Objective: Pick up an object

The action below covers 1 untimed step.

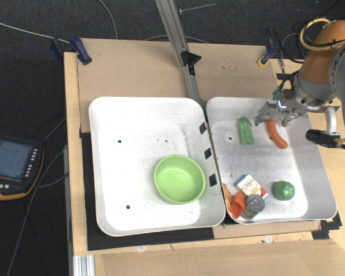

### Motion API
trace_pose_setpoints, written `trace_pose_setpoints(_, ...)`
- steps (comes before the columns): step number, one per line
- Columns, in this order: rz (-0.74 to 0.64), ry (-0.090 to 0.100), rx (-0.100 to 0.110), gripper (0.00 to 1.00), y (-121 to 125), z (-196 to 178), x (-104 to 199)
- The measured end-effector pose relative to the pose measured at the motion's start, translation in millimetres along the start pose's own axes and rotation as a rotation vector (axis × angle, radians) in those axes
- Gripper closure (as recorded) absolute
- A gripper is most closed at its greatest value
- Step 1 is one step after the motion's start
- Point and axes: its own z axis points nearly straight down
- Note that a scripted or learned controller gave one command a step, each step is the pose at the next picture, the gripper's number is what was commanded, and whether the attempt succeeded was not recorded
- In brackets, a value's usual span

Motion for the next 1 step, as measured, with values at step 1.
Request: trace_pose_setpoints(1,-0.001,-0.002,-0.005,1.00,1.4,-13.8,-0.3)
